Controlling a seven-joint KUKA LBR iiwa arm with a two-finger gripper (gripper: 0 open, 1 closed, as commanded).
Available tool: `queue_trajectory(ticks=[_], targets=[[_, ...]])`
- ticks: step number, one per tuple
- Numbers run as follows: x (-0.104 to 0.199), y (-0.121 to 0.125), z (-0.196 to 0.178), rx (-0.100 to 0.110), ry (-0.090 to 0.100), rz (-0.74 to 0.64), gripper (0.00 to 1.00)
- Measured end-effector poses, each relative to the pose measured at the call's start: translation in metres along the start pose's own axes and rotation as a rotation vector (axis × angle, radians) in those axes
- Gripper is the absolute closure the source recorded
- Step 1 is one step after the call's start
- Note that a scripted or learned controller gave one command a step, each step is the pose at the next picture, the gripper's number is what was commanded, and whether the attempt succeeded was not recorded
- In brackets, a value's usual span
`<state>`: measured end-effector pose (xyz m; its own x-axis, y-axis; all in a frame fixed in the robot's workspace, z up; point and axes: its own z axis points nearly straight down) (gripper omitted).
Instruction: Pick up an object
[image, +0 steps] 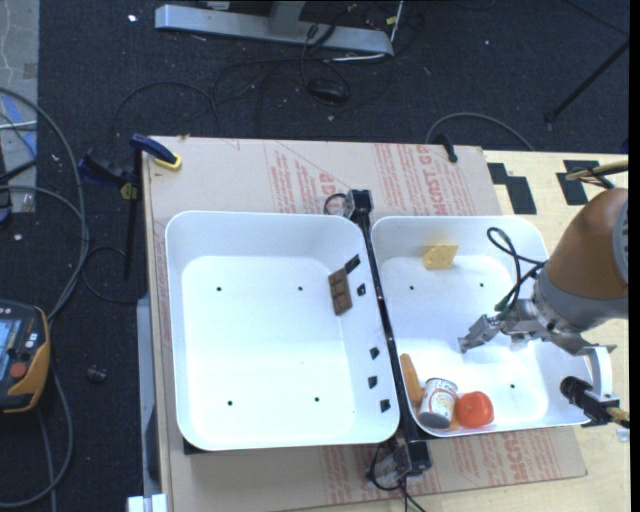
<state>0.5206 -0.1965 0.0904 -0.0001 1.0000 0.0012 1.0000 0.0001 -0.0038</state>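
Start at your left: the left bin (200, 300) carries a brown chocolate bar (341, 293) lying against its right wall, at about 3 o'clock in that bin. Cross the divider into the right bin (530, 408). At 12 o'clock near its far wall you have a yellow sponge piece (439, 256). Down at 7 o'clock, in the near left corner, three things sit bunched together: an orange carrot (410, 376) along the left wall, a small can (437, 401) just beside it, and a red tomato (475, 409) touching the can on its right. The gripper (476, 335) hangs over the middle of that bin, pointing toward 9 o'clock, above and apart from the cluster. You cannot tell from here how it is set; nothing is seen in it.
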Motion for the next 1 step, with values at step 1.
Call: queue_trajectory(ticks=[1], targets=[[-0.0002,0.001,-0.0121,-0.003,-0.001,0.0,1.0]])
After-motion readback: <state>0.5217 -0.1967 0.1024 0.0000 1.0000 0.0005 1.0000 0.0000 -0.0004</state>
